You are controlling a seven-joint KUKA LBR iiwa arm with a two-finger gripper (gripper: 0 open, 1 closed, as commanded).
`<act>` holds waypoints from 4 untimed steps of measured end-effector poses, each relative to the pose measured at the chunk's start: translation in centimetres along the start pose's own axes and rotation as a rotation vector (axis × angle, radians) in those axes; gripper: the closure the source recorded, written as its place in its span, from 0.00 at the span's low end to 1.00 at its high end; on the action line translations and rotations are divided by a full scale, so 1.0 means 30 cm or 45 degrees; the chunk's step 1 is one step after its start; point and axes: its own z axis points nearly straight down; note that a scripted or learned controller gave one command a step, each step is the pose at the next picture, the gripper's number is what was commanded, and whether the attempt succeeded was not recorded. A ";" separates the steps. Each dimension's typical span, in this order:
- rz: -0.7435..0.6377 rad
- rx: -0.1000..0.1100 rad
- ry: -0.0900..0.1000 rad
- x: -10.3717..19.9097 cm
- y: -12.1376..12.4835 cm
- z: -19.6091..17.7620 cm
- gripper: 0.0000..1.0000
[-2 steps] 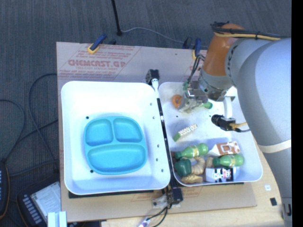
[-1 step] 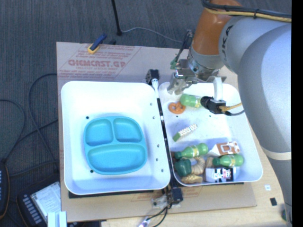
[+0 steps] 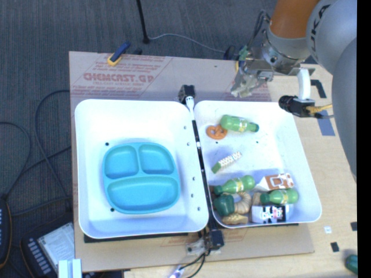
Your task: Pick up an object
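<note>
The gripper (image 3: 244,87) hangs above the right bin's (image 3: 301,141) far rim (we cannot tell its opening), near a green bottle (image 3: 239,124).

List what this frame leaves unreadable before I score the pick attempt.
- Tool, camera view: small and blurred above the right bin's far rim; whether it grips anything cannot be told.
- Pile at the right bin's near end: items overlap, so lower ones are partly hidden and hard to identify.
- Arm: cut off by the top and right edges.
</note>
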 end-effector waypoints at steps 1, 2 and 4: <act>0.001 0.003 0.000 -0.065 -0.002 -0.008 1.00; -0.001 0.005 0.002 0.062 -0.109 0.025 1.00; 0.001 0.009 0.002 0.084 -0.309 0.217 0.00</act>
